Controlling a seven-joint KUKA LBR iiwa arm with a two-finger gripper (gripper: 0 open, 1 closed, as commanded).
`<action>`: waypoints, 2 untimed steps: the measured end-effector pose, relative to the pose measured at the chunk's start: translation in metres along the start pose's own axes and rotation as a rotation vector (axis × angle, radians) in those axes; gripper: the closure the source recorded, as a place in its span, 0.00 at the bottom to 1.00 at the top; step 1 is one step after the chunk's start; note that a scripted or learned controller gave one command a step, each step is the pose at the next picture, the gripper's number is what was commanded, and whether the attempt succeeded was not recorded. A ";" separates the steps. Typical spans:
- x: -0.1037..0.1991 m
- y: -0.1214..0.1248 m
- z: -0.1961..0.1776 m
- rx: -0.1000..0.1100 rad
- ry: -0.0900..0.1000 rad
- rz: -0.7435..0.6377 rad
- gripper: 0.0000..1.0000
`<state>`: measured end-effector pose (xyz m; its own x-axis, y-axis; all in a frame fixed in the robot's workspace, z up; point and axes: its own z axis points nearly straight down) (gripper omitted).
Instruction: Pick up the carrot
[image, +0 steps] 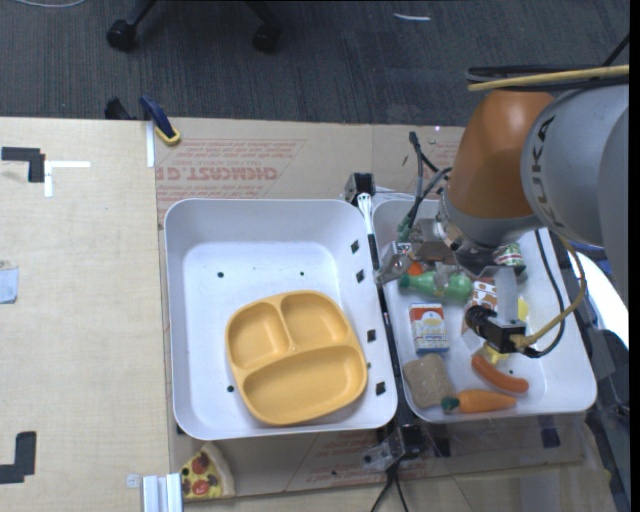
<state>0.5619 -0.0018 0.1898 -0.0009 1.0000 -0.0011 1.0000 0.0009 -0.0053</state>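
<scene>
Pincer (430, 262) sits over far part of right bin (575, 385), under the grey wrist w/ orange band; wrist and cabling hide most of it, so can't tell how it is set. Nothing can be seen held in it.

Carrot (484, 402) lies at the near edge of right bin, roughly flat, long axis running left-right, green top end pointing left. It's well apart from the pincer, on the near side. Just beside it: a red sausage-like piece (500, 377) a bit farther and to the right, and a brown speckled slice (425, 381) on its left. A small carton (428, 328) lies farther in, a green item (445, 287) sits close under the wrist. Left bin (190, 330) holds a yellow divided plate (297, 356), not relevant to the pick.

Step in hand, by judgement: approach, not yet grasp. To do it well, arm needs to travel toward near side of bin, centre above carrot's orange body, turn so the grip crosses its short width, then drop straight. Risk: near bin wall is tight against carrot, sausage piece is close, so a sloppy line-up may catch either or nudge carrot away.
</scene>
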 end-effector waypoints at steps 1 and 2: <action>0.063 -0.058 -0.001 -0.002 0.000 -0.031 0.00; 0.041 -0.083 -0.001 -0.005 0.000 -0.241 0.00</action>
<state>0.4787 0.0393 0.1912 -0.2397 0.9708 -0.0005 0.9708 0.2397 -0.0008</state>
